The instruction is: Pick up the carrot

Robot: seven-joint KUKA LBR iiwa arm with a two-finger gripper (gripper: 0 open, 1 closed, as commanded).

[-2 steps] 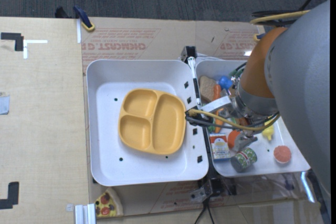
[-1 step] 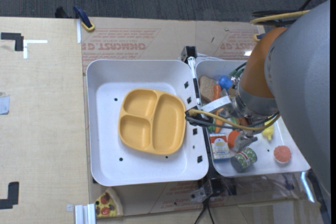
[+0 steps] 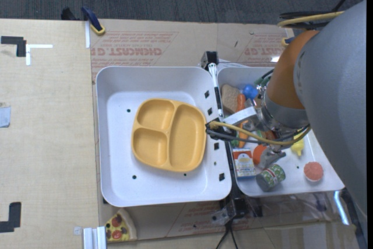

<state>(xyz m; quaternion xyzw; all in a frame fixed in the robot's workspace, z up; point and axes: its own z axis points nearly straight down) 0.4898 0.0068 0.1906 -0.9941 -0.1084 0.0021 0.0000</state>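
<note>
Overhead, arm: reaches low into the right bin.
Gripper: hidden under the wrist (grip state unreadable).
Carrot: orange sliver just beside the gripper.
Left bin: holds a yellow plate.

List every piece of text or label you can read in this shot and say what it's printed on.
"CHEMCAST GP", red, upside down and mirrored: cardboard sheet under the bins.
A second red print, cut off by the arm: same cardboard, near; only "GP" is legible.
Carton in the right bin: label too small to read.
Can: label blurred.
</note>
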